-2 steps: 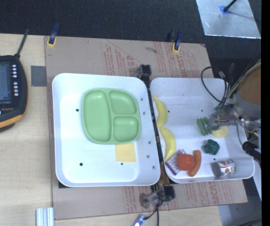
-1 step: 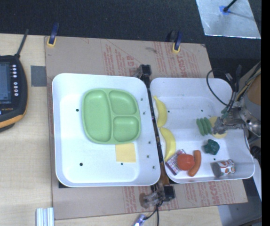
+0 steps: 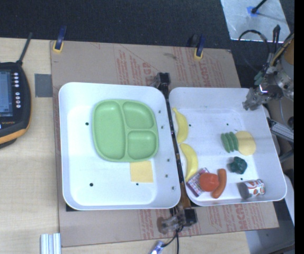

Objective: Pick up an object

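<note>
we see pickable items in the right bin: bananas, tomato, sausage, can. gripper sits over the bin's far right corner, arm cut off by frame edge; too blurred, can't tell its state.

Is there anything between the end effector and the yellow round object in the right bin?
Nothing visible. The end effector is at the right bin's far right corner, and bare bin floor lies between it and the yellow round object.

- Left bin: green tray, yellow square just below it.
- Right bin: bananas, tomato, sausage, can.
- Gripper at far right corner, possibly empty.
</note>
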Available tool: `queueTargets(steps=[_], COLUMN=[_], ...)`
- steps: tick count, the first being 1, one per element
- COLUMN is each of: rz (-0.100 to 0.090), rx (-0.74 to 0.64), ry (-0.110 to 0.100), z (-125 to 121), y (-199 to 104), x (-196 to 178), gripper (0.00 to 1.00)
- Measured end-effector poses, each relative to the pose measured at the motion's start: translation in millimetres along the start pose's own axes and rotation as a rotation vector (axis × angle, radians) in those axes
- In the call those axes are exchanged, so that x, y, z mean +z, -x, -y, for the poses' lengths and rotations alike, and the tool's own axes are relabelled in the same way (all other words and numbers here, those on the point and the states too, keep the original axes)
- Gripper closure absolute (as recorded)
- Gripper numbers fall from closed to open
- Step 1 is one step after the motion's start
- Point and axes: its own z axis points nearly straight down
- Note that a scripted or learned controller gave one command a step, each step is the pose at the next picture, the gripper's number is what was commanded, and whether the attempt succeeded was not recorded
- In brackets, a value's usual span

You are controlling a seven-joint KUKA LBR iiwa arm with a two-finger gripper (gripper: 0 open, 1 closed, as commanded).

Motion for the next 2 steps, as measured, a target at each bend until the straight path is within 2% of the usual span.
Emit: queueTargets(steps=[1, 2], rz=[-0.001, -0.001], rx=[-0.001, 0.001], ry=[-0.005, -0.002], z=[44, 0], y=[0, 1], x=[109, 108], gripper=[0.0, 0.0])
